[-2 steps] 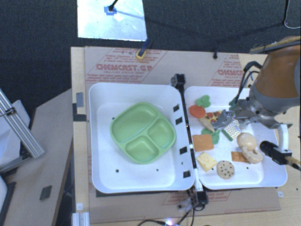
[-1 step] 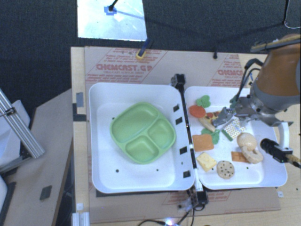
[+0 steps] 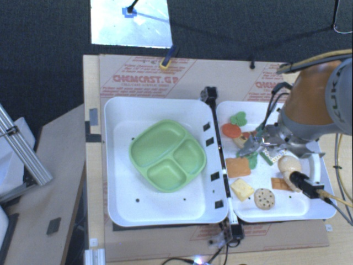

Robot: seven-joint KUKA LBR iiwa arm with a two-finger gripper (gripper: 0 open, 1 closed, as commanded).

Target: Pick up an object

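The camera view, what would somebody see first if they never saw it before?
Probably the big green divided tray, lying in the middle of the left bin. Next, the grey arm with its orange band reaches in from the right, its gripper down among toy foods in the right bin, near a cookie.

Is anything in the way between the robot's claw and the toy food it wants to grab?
Nothing visible blocks it. The gripper is already down among the food in the right bin, beside the orange square and the red piece. Neighbours crowd close, though.
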